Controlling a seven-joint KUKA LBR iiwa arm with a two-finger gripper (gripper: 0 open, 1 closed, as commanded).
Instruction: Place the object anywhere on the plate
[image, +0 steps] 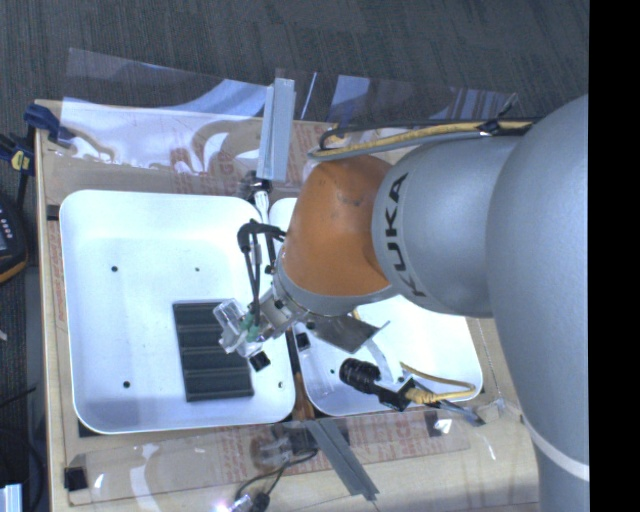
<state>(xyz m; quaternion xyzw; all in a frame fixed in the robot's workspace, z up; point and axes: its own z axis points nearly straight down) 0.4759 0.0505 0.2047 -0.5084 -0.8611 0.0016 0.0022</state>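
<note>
Touching fingers (236, 328): dark plate (210, 352).

left bin (110, 230): ribbed plate (205, 355) inside, front-right area
gripper (238, 328): over plate's right edge
right bin (440, 385): under arm (430, 220)

One fixed overhead camera, looking down at a slant on the bench and its two bins.

The camera view takes in the whole left bin (90, 300), with its far rim toward the top of the frame and its near rim toward the bottom. The right bin (440, 385) is largely covered by the arm (470, 220), which comes in from the right and looms large, being closer to the lens than the bench (200, 460). Dark floor (150, 40) shows beyond the bench's far edge and along the left side.
</note>
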